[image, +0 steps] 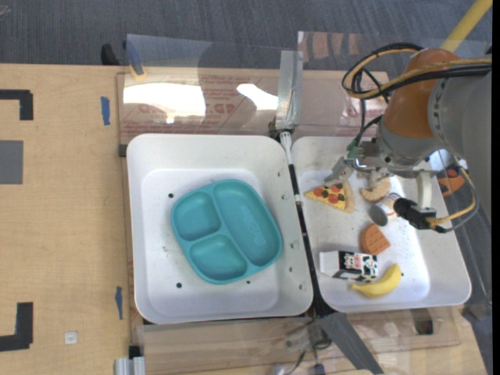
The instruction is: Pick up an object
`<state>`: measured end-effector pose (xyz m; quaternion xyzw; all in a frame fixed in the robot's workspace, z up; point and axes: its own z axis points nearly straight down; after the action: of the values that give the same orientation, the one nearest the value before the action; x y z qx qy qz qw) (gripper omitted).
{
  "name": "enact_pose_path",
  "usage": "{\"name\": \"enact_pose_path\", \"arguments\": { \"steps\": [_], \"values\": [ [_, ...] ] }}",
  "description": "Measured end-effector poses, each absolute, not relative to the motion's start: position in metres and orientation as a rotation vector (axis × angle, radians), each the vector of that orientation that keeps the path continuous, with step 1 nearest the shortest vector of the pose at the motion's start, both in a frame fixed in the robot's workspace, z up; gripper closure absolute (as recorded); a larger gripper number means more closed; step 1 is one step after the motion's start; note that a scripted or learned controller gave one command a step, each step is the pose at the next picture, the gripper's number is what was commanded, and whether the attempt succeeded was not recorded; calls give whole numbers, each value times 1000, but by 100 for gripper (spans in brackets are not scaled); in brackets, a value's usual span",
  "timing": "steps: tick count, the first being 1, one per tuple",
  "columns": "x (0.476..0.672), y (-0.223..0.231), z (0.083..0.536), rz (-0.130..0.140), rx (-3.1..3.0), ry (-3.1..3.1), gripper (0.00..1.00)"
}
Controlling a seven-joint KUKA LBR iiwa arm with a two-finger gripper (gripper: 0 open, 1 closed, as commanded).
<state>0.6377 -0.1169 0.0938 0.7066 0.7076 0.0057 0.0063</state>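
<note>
near right bin's (445,283) front, banana (379,282) lying crosswise, tip up-right

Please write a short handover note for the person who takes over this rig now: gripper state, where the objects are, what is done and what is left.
Gripper: low in the right bin, near its far end; I cannot tell its state, and no object is seen in it.
Right bin holds a pizza slice, a tan piece next to the gripper, an orange piece, a black-and-white carton and a banana.
Left bin holds a teal divided plate.
Done: arm is over the objects.
Left: grasp one object and lift it.
</note>
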Motion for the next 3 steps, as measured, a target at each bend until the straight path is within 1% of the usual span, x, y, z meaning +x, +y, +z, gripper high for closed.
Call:
{"name": "enact_pose_path", "arguments": {
  "steps": [1, 2, 3],
  "values": [
    [629, -135, 94, 18, 2212, 2217, 0],
    [632, -134, 107, 27, 2205, 2215, 100],
    [631, -134, 105, 23, 2208, 2216, 0]
  ]
}}
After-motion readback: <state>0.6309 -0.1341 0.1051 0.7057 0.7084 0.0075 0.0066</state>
